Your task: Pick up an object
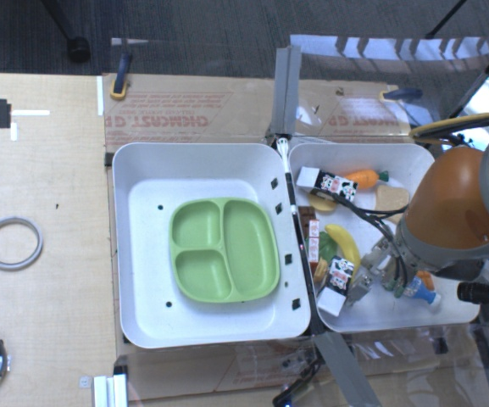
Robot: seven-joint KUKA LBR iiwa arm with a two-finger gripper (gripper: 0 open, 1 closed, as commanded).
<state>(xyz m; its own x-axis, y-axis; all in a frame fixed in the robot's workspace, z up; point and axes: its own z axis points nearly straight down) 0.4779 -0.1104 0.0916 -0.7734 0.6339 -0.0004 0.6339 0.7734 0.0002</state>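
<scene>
The right bin (356,148) holds several small items: an orange carrot (363,177), a cow-patterned carton (336,185), a slice of bread (391,197), a yellow banana (344,242), a second cow-patterned box (340,272) and a white block (330,302). My gripper (373,276) is low inside this bin, just right of the second cow-patterned box and below the banana. The arm's orange band (452,197) covers the bin's right side. A blue and orange item (422,292) peeks out under the wrist. I see nothing clearly between the gripper's parts.
The left bin (138,227) holds a green divided plate (225,249). A grey divider post (285,91) stands between the bins at the back. On the wooden bench at far left lies a grey tape ring (11,242). A black cable (371,214) crosses the right bin.
</scene>
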